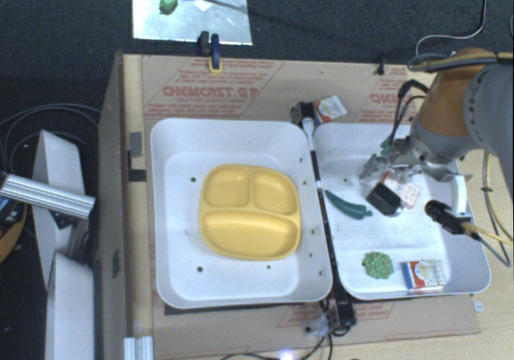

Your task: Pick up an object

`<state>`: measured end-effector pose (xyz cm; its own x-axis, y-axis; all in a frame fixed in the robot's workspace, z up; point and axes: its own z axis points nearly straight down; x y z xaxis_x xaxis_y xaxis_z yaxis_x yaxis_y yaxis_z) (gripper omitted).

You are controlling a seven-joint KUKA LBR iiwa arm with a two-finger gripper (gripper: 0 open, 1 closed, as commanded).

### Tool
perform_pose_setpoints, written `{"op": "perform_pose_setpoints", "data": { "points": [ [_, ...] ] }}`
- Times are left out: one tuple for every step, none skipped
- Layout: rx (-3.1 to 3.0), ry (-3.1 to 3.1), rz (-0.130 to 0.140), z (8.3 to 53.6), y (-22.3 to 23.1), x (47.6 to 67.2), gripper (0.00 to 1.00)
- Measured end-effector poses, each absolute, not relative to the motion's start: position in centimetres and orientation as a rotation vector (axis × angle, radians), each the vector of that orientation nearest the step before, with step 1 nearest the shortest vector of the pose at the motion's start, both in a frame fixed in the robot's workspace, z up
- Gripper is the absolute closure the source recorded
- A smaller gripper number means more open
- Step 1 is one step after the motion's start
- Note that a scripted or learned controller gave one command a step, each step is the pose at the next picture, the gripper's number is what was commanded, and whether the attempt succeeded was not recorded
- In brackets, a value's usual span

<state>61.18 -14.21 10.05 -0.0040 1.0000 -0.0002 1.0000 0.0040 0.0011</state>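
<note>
My gripper hangs over the upper middle of the right bin, reaching in from the right. Just below it lie a small black block and a red-and-white packet, touching each other. I cannot see whether either one is held. A dark green pepper-shaped piece lies to the left, near the bin's left wall. A green broccoli-like lump and a red, white and blue carton sit near the front edge.
The left bin holds a yellow divided plate. A small printed packet lies on the cardboard behind the bins. A black divider runs between the two bins.
</note>
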Motion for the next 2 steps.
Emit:
{"op": "perform_pose_setpoints", "data": {
  "points": [
    [2.207,2.216,0.013,9.0,-16.5,59.4,0.00],
    [2.213,2.223,0.004,12.4,-18.1,64.1,0.00]
  ]
}}
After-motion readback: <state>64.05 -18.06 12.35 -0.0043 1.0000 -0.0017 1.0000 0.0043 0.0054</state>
